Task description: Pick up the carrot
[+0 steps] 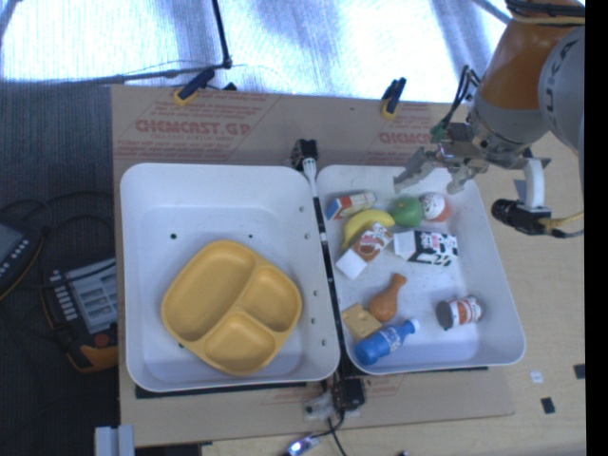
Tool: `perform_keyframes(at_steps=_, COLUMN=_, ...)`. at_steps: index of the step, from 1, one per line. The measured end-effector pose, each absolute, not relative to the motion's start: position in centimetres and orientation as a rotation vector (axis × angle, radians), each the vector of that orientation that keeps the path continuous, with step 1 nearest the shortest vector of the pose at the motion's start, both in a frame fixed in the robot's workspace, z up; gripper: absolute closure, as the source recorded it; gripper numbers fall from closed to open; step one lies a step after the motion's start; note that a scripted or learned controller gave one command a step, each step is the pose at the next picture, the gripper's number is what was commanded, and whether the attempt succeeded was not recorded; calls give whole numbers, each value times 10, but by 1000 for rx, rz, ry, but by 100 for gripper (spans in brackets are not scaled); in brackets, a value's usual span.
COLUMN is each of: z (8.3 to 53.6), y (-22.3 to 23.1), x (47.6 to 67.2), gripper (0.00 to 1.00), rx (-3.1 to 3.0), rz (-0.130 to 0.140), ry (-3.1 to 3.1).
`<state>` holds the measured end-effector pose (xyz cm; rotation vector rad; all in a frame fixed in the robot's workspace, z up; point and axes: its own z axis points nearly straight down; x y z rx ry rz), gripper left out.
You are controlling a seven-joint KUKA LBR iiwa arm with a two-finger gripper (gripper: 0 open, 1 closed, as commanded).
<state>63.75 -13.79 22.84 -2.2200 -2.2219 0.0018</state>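
Nearest the camera in the right bin point(494, 283), a blue bottle point(385, 342) lies on its side. It touches a yellow wedge-shaped block point(359, 321). A small cylindrical can point(459, 312) lies apart, towards the arm side.

Just beyond the wedge lies an orange-brown tapered piece, probably the carrot point(387, 298); resolution is too low to confirm. It rests tilted on the bin floor, with free space on its far and arm sides.

Farther back the items are crowded:
- a cow-patterned carton point(427, 247);
- a yellow banana point(369, 224), above a small printed box point(365, 245) and a white cube point(350, 264);
- a green ball point(408, 212), touching a white-and-orange egg shape point(434, 205);
- a small carton point(350, 203).

The left bin point(152, 198) holds a yellow three-compartment plate point(233, 304) of smooth plastic.

Both bins rest on a brown printed board point(190, 126) on the worktop, held by yellow clamps point(391, 98) at the far edge.

The claw point(440, 173) hovers over the far rim of the right bin, well apart from the carrot. Its fingers point(414, 172) are spread wide, with nothing between them.
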Motion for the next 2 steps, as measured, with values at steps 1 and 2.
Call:
perform_keyframes(at_steps=1, z=95, y=-99, x=605, gripper=0, rx=-2150, rz=-1, ry=-2292)
perform_keyframes(at_steps=2, z=91, y=-117, x=558, gripper=0, rx=-2178, rz=-19, ry=-2283)
